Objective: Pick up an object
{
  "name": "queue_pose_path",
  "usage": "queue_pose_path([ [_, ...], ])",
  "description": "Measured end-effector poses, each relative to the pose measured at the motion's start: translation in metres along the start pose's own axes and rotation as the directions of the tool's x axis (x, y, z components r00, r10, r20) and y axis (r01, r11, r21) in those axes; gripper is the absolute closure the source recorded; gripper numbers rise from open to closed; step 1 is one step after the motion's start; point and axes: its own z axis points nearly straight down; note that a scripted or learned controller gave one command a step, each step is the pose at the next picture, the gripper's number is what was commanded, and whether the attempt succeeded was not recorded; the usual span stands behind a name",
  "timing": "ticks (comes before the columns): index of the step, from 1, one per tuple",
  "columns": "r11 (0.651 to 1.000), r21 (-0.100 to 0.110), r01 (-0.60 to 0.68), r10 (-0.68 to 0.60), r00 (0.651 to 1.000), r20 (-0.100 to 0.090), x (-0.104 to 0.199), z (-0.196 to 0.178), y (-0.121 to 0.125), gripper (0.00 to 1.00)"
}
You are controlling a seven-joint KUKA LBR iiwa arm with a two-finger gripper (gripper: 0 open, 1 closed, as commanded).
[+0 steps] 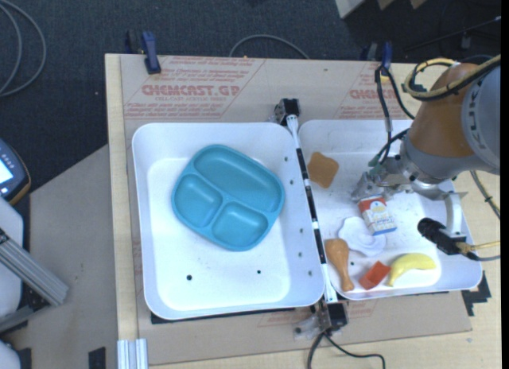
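In the right white bin [342,130], the small red-and-white carton [378,215] lies just below and slightly left of the two-finger gripper [380,183], its long axis slanting down-right. I cannot tell how the tool is set. 1 yellow banana [413,265] lies farther down-right.

Blue plate [228,196] in left bin [151,200]; arm [449,125] over right bin [342,133].
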Motion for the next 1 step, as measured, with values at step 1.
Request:
queue_pose_path([
  [1, 1.0, -0.009, 0.01, -0.01, 1.0, -0.002, 0.0713, -0.096, -0.0051, 1.0],
])
